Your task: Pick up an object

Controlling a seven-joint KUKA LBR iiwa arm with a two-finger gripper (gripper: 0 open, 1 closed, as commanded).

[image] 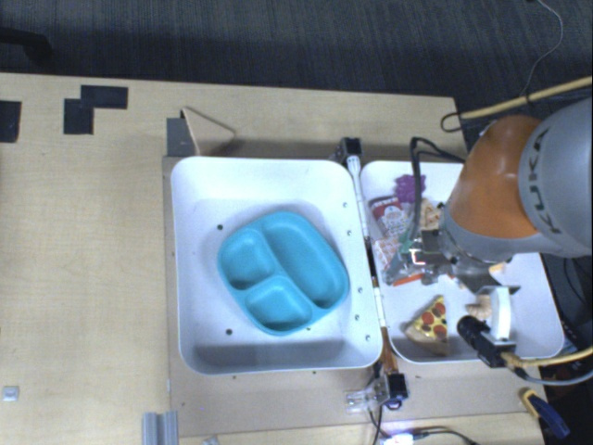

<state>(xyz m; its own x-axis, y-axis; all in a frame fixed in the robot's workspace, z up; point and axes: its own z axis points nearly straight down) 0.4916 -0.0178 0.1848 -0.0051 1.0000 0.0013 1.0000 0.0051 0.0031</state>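
The right bin holds several small things. A red and white packet lies near its left wall, with a purple toy at its far end. A pizza slice toy lies at the near left. Between them is a clear wrapper with red trim. My gripper hangs low over that wrapper, under the orange wrist band. The arm covers the middle of the bin.
The left bin holds a blue three-compartment plate. A small pale object peeks out beside the wrist. The wooden bench stretches bare to the left of the bins.
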